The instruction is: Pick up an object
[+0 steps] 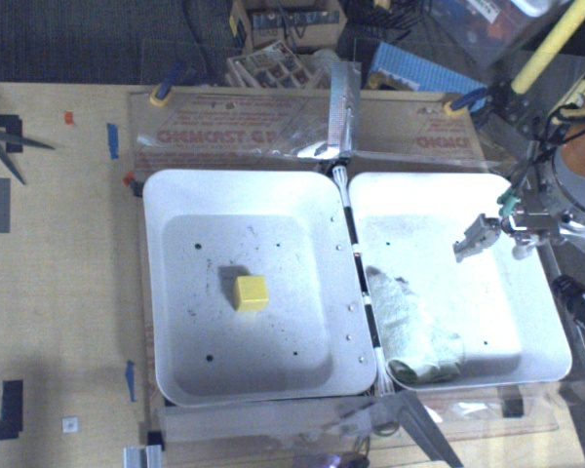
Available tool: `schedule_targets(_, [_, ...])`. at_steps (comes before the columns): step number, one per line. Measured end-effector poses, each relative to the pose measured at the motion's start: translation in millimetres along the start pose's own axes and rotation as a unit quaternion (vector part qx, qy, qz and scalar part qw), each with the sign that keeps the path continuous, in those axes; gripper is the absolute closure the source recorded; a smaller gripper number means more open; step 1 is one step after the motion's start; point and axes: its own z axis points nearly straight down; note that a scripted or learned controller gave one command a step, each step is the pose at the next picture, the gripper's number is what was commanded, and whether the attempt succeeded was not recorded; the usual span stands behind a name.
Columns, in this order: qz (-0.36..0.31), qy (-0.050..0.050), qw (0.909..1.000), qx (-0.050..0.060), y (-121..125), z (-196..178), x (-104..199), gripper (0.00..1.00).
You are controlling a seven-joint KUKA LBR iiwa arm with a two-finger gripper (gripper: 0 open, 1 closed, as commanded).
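The gripper (495, 234) hovers at the right of the frame above the right bin (536, 359), jaws apart, holding nothing. A rolled cloth (409, 325) lies along that bin's left wall, lower centre of the frame. It is likely soft and light; pinch a raised fold mid-roll. A yellow block (252, 292), likely rigid, sits in the left bin (175, 203).

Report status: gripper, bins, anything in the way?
Gripper over right bin, upper right, nothing held. Yellow block in left bin. Rolled cloth in right bin, lower left. Nothing between gripper and cloth.
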Motion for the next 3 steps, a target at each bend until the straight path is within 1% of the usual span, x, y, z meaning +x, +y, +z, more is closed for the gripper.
schedule_targets(1, [0.062,0.0,0.9981,0.0,-2.9,23.4,-80.5,0.0])
schedule_targets(2, [0.384,-0.001,0.9234,0.0,-16.5,-83.6,-92.8,0.0])
schedule_targets(3, [0.383,-0.001,0.9239,0.0,-15.3,-93.6,-91.7,1.0])
